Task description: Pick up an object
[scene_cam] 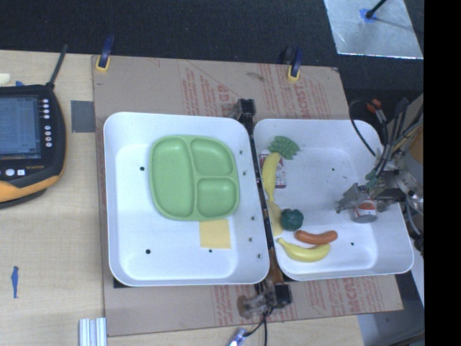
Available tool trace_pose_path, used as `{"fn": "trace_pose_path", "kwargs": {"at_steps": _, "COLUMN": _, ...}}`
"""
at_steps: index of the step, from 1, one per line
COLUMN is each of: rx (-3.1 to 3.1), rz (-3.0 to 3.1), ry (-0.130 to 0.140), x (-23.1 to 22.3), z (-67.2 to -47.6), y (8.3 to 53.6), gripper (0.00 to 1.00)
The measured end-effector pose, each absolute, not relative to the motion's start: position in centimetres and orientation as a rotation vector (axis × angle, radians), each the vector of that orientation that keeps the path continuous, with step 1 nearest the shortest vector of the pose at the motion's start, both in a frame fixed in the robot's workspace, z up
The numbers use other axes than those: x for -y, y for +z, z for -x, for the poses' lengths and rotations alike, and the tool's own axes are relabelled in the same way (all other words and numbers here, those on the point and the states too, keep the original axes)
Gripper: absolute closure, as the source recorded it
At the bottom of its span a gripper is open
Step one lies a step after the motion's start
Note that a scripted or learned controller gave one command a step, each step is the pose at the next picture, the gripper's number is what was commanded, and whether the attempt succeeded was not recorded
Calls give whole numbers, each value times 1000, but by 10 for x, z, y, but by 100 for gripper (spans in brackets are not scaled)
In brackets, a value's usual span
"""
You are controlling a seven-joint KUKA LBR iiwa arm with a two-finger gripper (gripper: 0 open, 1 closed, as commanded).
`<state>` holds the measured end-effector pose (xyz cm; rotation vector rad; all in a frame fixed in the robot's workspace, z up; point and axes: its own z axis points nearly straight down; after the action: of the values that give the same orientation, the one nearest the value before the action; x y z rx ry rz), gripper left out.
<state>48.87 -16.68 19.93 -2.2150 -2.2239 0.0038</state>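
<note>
My gripper [362, 199] hangs low over the right side of the right bin [328, 262], reaching in from the right edge. Just beneath it lies a small round grey and red object [366, 213], partly hidden by the gripper. I cannot tell whether the two touch. Toward the bin's left wall lie a leafy green piece [284, 147], a long yellow banana [269, 175], a dark green lump [291, 219], a red sausage [316, 236] and a second banana [304, 251].
The left bin [122, 254] holds a green divided plate [194, 176] and a yellow cheese slice [215, 233]. A teach pendant [25, 143] lies on the bench at the far left. Cables [385, 139] hang at the right bin's far right corner.
</note>
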Motion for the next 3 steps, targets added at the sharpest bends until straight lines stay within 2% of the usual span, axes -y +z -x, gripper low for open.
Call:
{"fn": "trace_pose_path", "kwargs": {"at_steps": 1, "rx": 2226, "rz": 2215, "ry": 6, "x": 212, "z": -527, "y": 159, "gripper": 0}}
{"fn": "trace_pose_path", "kwargs": {"at_steps": 2, "rx": 2225, "rz": 2213, "ry": 5, "x": 211, "z": -533, "y": 91, "gripper": 0}}
{"fn": "trace_pose_path", "kwargs": {"at_steps": 3, "rx": 2228, "rz": 2211, "ry": 8, "x": 212, "z": -533, "y": 102, "gripper": 100}}
